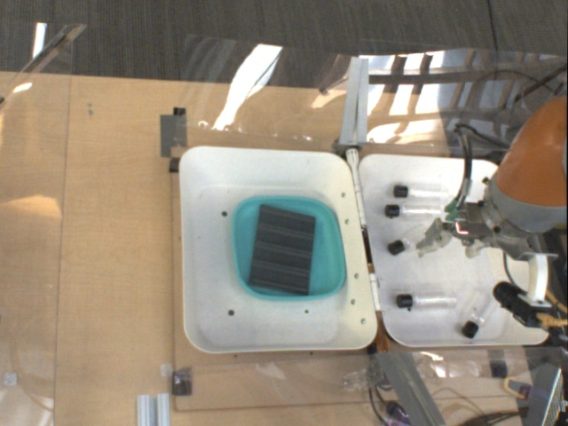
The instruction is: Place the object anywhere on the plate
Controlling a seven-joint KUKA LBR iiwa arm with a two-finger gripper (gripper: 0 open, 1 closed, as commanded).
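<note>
Vials (426, 302) lie scattered in the right bin (417, 327) — clear, round, likely to roll away; whether the jaws are open, I cannot tell.

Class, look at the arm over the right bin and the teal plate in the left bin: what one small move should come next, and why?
Probably lower the gripper onto the nearest clear tube with a black cap. The teal plate in the left bin already bears a dark ribbed block, while the tubes lie loose in the right bin, and the gripper sits above them.
</note>
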